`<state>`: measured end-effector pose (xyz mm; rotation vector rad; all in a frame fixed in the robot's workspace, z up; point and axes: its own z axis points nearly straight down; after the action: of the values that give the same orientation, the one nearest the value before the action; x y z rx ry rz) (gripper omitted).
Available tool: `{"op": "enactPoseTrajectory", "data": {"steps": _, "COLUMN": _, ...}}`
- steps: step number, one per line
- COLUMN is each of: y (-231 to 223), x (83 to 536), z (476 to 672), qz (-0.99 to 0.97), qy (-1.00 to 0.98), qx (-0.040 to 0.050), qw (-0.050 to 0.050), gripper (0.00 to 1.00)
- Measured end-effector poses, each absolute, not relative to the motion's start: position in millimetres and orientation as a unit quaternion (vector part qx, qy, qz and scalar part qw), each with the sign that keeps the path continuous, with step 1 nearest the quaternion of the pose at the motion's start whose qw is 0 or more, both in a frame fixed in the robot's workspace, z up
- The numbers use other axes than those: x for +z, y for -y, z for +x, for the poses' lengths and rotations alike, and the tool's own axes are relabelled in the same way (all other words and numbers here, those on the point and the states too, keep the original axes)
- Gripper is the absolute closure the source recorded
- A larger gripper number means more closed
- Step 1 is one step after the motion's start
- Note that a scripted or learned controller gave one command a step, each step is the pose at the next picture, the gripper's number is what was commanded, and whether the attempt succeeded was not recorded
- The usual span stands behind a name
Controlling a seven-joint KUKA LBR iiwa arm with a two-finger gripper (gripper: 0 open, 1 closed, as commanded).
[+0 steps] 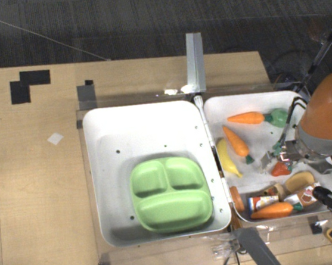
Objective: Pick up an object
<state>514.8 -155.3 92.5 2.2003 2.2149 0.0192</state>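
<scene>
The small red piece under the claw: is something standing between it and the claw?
Nothing visible does. The claw hangs right above the small red piece in the right bin, touching or nearly so. A carrot lies to its left, a bottle in front, both apart from it.

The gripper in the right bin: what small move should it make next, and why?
Probably a short, straight descent. The gripper hangs in the right bin just above a small red object, with the carrots and the banana lying apart to that view's left. The red object is the nearest thing to it, so lowering onto it seems the shortest way to a grasp.
</scene>
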Motion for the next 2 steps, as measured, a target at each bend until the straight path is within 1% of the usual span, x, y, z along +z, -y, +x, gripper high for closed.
{"op": "enactPoseTrajectory", "data": {"steps": 1, "y": 153, "x": 105, "z": 517.1, "qz": 0.704, "qy": -0.71, "qx": 0.0091, "qw": 0.009, "gripper": 1.0}}
{"op": "enactPoseTrajectory", "data": {"steps": 2, "y": 103, "x": 241, "z": 526.8, "qz": 0.713, "qy": -0.701, "qx": 0.0022, "qw": 0.003, "gripper": 1.0}}
